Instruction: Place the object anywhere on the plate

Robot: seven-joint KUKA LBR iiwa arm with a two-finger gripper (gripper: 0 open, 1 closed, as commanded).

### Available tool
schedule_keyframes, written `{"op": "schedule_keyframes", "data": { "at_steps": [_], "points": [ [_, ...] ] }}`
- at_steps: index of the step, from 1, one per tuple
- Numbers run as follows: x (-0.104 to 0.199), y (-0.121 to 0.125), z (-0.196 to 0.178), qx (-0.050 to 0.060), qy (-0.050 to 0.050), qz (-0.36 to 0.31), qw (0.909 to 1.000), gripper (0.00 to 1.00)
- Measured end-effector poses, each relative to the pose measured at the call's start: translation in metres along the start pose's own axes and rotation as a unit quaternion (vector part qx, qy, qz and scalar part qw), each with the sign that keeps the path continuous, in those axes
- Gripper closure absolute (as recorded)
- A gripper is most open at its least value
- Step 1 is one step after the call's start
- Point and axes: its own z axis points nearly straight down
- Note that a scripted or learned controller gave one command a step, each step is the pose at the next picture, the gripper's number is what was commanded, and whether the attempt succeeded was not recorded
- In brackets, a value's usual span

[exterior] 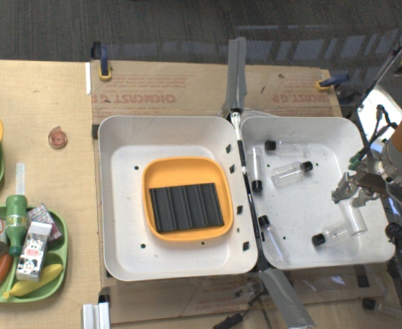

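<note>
I find the gripper (345,196) low over the right bin (304,132), at its right side, just above a clear vial (335,230) with a black cap. I cannot tell how the jaws stand — glare hides them. The vial lies on the bin floor, probably not yet grasped. The orange plate (187,172), carrying a dark ribbed block (187,207), sits in the left bin (119,184). I would centre squarely across the vial's barrel — it will roll. The cardboard (160,88) on the worktop reads "CHEMCAST", inverted.
</note>
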Motion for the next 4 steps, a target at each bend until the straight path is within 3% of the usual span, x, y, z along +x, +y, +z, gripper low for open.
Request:
{"op": "schedule_keyframes", "data": {
  "at_steps": [1, 2, 3, 4],
  "points": [
    [0.039, 0.053, -0.027, -0.001, 0.0, -0.12, 0.9928, 1.0],
    [0.041, 0.134, -0.014, -0.001, 0.0, -0.196, 0.9807, 1.0],
    [-0.003, 0.187, -0.049, -0.002, -0.001, -0.255, 0.967, 1.0],
    [-0.027, 0.193, -0.16, -0.002, -0.001, -0.364, 0.9314, 1.0]
  ]
}}
